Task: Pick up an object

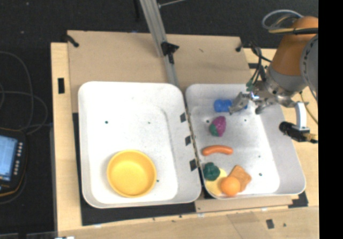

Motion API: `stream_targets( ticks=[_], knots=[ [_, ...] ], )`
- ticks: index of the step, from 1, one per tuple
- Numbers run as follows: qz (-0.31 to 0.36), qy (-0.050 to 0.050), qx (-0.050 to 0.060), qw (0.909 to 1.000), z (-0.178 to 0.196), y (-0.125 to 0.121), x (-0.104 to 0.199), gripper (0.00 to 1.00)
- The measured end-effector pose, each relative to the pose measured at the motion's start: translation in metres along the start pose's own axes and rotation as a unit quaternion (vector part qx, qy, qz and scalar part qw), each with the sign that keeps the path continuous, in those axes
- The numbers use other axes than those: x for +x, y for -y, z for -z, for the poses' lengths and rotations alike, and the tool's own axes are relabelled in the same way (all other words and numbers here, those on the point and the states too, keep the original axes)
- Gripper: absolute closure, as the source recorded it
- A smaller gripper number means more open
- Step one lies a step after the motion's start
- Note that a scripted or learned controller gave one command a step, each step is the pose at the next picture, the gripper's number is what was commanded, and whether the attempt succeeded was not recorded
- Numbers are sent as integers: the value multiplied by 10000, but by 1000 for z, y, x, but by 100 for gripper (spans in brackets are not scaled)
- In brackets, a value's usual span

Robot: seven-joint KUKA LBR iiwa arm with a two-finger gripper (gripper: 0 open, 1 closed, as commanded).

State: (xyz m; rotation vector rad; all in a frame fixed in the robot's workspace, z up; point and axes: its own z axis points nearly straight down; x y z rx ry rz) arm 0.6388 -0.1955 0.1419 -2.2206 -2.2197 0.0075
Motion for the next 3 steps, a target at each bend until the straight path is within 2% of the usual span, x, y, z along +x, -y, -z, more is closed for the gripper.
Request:
stream_targets(
  ticks=[1,3],
  knots=[
    [-2,4,-46,10000,16,-2,-1,100],
    [20,0,-66,10000,126,-21,8,100]
  ],
)
